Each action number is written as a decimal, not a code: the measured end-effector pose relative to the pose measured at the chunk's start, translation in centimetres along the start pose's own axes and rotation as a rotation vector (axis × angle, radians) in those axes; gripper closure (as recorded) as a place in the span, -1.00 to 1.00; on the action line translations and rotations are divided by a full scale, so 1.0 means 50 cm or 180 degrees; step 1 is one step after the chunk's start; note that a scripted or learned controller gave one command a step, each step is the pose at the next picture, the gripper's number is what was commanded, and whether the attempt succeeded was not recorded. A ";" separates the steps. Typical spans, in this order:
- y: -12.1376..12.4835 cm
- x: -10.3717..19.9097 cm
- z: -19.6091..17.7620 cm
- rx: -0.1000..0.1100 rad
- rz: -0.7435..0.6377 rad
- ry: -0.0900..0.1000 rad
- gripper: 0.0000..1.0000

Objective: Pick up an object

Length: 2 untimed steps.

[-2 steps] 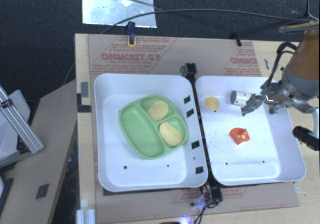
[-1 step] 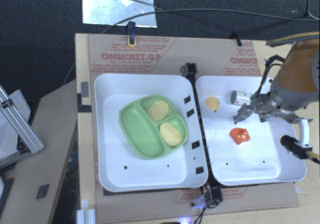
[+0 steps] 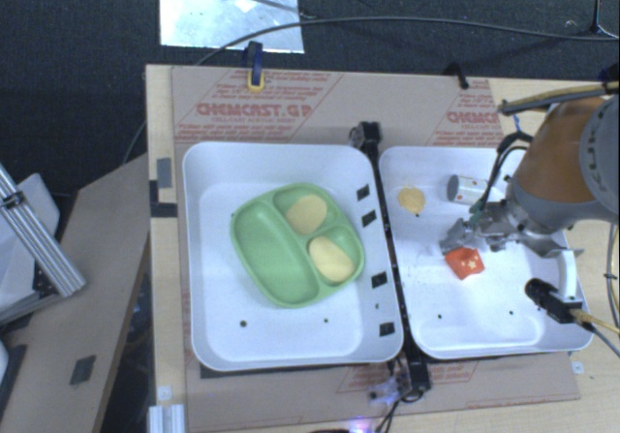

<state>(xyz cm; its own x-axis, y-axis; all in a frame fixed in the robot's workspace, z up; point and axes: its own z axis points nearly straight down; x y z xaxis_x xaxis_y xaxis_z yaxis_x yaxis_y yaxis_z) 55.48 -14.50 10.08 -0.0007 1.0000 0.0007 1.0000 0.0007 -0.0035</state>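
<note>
My gripper (image 3: 469,233) is low in the right bin (image 3: 484,334), with the grey arm and its orange band reaching in from the right. A small red-orange block (image 3: 466,263) lies on the bin floor just in front of the gripper, close to it or touching it. A grey-white cylinder (image 3: 465,189) lies on its side behind the gripper. A small yellow disc (image 3: 412,199) sits near the bin's back left corner.
The left bin (image 3: 223,324) holds a green divided plate (image 3: 266,252) with two pale yellow pieces (image 3: 308,214) (image 3: 331,260) in its right-hand compartments. A black divider with clips (image 3: 383,247) runs between the bins. A black part of the arm (image 3: 547,299) hangs over the right bin's front right.
</note>
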 end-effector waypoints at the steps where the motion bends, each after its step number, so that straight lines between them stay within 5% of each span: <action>1: 0.004 -0.001 -0.028 -0.0021 0.0000 -0.0005 1.00; 2: 0.009 -0.007 -0.157 -0.0036 -0.0010 -0.0010 1.00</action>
<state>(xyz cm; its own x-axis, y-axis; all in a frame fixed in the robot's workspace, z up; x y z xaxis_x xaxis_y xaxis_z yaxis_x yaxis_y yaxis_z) 55.97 -14.86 17.93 -0.0038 1.0000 -0.0024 1.0000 0.0038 0.0079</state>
